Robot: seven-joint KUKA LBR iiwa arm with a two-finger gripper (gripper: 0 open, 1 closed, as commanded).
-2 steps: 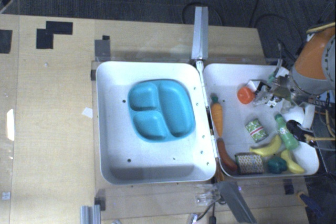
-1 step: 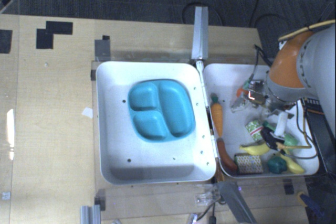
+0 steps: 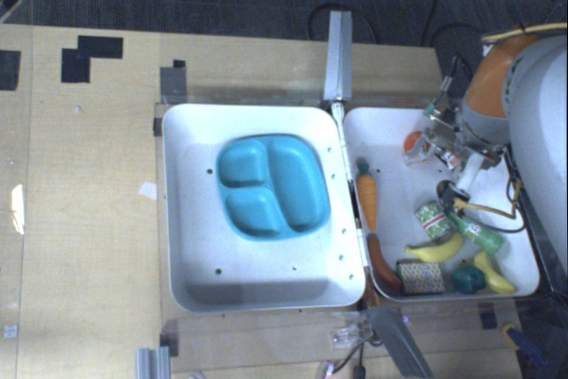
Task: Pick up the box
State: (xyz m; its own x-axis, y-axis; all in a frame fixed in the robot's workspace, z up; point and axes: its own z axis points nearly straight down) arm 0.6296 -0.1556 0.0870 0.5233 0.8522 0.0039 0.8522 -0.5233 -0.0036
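The box [image 3: 421,276] is small and brownish with a speckled top. It lies flat near the front edge of the right bin [image 3: 390,127], between a dark brown sausage-like piece [image 3: 380,260] and a teal object [image 3: 468,279]. My gripper [image 3: 454,157] hangs over the far right part of that bin, below the orange wrist band [image 3: 486,86]. It is well behind the box and apart from it. A small red and white item [image 3: 414,143] lies just left of the gripper.
Around the box lie a banana [image 3: 435,249], a green bottle [image 3: 475,233], a green patterned packet [image 3: 434,217], a yellow piece [image 3: 493,272] and a carrot [image 3: 366,200] along the left wall. The left bin [image 3: 186,191] holds a blue divided plate [image 3: 271,185].
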